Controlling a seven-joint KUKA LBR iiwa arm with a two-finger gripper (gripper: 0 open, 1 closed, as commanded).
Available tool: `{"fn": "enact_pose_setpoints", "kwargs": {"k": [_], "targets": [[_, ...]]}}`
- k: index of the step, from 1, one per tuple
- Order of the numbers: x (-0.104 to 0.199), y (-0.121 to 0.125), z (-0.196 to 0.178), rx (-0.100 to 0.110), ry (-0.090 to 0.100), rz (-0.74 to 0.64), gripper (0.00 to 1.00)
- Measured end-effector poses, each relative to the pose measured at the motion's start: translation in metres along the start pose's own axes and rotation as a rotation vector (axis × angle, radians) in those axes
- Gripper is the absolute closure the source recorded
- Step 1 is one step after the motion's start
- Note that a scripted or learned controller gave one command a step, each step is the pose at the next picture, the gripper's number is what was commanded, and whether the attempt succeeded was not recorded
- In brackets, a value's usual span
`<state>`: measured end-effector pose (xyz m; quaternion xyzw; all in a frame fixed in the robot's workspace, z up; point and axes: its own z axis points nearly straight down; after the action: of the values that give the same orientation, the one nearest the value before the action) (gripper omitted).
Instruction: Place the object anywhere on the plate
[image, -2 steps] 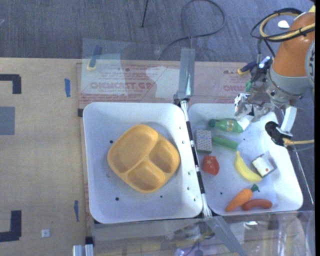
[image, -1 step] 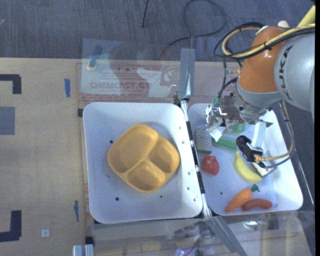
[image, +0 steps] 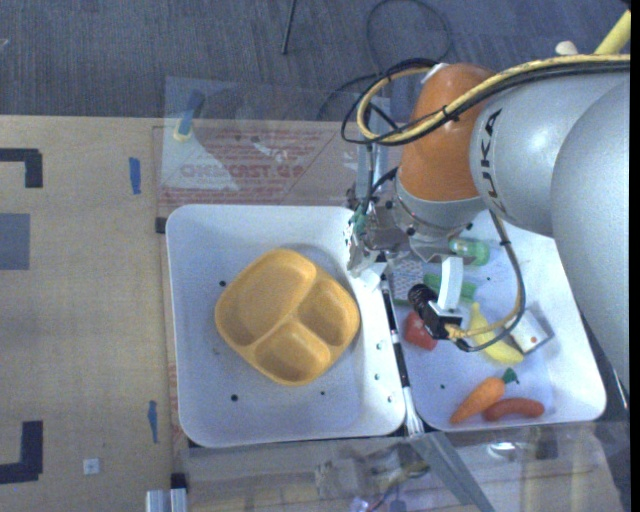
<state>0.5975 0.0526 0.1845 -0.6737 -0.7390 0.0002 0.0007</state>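
A yellow plate (image: 288, 315) with three compartments lies in the left bin (image: 200, 400); nothing lies on it. My gripper (image: 362, 250) hangs below the orange wrist band, over the divider between the two bins and just past the plate's upper right corner. The wrist hides whatever is under it. In the right bin (image: 580, 390) lie toy foods: an orange carrot (image: 480, 398), a red chili (image: 516, 408), a yellow banana (image: 497, 345), a red piece (image: 420, 332) and a green piece (image: 470, 251).
The grey arm covers the upper right of the view and part of the right bin. A black cable with a connector (image: 430, 310) dangles over the toys. A taped plastic sheet (image: 250, 160) lies behind the left bin on the wooden bench.
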Motion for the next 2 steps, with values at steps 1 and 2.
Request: {"fn": "enact_pose_setpoints", "kwargs": {"k": [1,2], "targets": [[-0.019,0.044,-0.022,-0.003,-0.001,-0.081,1.0],[0.003,0.001,0.0,0.0,0.0,-0.391,1.0]]}}
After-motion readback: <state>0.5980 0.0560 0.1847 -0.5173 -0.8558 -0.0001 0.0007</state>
